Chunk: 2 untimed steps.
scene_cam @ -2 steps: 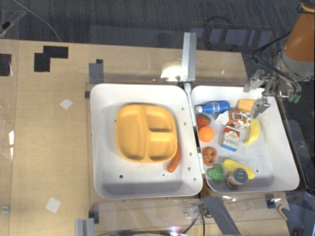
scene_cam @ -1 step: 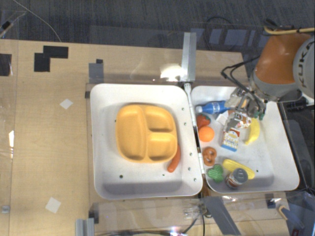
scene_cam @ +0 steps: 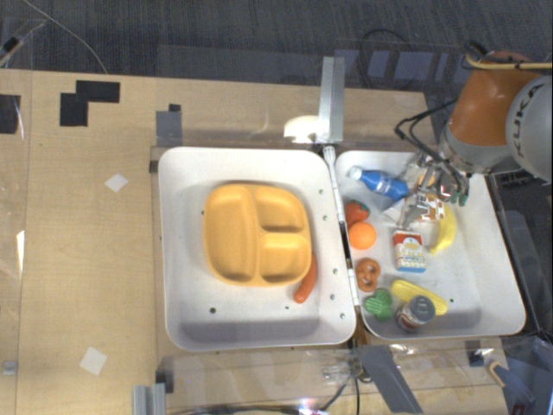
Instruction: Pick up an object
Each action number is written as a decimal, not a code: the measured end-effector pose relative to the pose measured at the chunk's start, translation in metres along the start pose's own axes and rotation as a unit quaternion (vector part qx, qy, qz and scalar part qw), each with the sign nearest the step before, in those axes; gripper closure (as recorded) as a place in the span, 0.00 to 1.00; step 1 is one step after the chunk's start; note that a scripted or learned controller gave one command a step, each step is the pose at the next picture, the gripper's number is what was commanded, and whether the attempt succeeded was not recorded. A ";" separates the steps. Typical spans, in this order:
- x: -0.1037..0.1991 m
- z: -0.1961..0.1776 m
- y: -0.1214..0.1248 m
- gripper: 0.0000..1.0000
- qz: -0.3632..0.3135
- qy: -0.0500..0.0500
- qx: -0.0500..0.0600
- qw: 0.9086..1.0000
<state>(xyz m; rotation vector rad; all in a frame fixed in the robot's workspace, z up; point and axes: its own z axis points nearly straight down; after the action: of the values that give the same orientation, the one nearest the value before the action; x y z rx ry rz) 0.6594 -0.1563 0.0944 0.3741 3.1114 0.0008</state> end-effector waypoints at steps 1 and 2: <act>0.000 0.000 0.000 0.00 0.000 0.000 0.000 1.000; 0.003 0.003 0.013 0.00 0.123 0.004 0.002 0.992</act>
<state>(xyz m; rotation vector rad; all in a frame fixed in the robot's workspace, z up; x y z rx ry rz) 0.6594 -0.1430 0.0914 0.7547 3.0495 -0.0024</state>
